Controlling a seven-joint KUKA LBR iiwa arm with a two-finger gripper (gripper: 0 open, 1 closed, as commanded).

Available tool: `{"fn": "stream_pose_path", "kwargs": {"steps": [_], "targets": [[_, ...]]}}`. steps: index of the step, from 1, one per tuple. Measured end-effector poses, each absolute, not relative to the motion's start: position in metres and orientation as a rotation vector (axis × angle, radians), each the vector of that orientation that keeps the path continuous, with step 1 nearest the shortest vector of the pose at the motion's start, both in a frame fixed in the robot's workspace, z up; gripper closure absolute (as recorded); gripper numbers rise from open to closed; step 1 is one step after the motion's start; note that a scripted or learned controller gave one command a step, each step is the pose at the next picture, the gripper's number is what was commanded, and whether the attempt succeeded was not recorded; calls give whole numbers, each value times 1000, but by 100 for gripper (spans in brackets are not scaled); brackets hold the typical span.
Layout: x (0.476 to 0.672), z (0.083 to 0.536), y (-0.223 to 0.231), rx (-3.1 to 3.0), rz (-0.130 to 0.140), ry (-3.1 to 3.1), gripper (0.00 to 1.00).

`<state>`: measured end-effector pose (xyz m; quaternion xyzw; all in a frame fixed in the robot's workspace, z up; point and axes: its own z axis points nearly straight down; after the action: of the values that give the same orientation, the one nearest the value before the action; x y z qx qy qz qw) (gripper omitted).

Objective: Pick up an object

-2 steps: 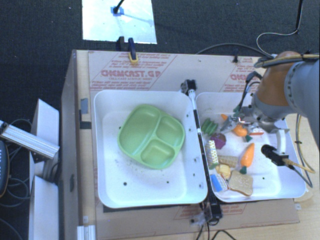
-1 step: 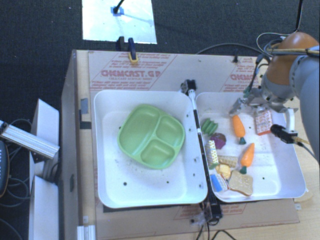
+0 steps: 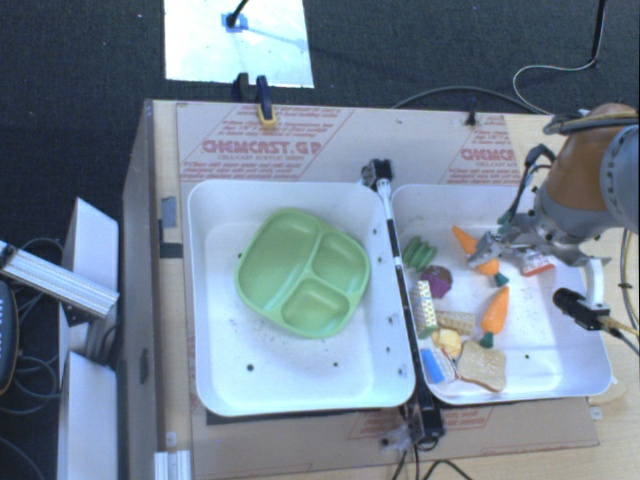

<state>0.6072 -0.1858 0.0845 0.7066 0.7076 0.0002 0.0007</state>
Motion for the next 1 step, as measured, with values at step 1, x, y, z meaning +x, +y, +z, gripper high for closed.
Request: {"fn": "stream_pose_path", "kwargs": {"steps": [1], "targets": [[608,96,-186,2216,4,2221,100]]}}
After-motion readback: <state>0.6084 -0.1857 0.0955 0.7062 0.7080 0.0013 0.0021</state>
